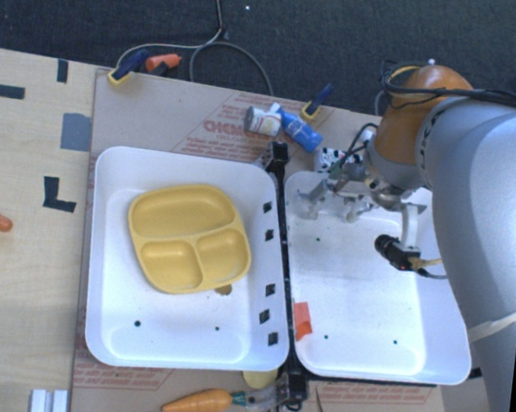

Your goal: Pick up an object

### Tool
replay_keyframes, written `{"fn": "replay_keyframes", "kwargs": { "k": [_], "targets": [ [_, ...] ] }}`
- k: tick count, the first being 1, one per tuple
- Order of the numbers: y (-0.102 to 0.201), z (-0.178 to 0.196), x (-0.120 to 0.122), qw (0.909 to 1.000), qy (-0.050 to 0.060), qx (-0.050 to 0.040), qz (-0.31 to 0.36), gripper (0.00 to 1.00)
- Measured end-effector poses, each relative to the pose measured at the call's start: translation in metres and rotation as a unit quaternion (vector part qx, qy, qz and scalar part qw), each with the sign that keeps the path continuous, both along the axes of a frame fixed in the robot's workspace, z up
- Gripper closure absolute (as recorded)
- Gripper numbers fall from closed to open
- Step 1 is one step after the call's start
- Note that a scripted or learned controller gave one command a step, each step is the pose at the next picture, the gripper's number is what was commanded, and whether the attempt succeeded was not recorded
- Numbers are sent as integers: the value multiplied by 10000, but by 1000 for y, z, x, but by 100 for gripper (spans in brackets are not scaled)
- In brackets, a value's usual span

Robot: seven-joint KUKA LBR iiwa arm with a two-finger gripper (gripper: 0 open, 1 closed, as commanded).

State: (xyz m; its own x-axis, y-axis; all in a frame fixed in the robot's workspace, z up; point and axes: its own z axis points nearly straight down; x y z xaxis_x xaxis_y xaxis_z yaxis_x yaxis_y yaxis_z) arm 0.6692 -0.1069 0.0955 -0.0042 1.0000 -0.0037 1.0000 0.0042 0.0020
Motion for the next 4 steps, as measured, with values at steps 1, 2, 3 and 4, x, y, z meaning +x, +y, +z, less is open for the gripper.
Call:
{"fn": "replay_keyframes", "kwargs": {
  "k": [1,2,3,4],
  "targets": [
    [0,10,0,10000,2,-4,7,100],
    [74,95,-106,10000,15,35,6,100],
    [70,91,-102,10000,18,20,-14,0],
    [6,-16,-57,10000,-6,1,-29,0]
  ]
}}
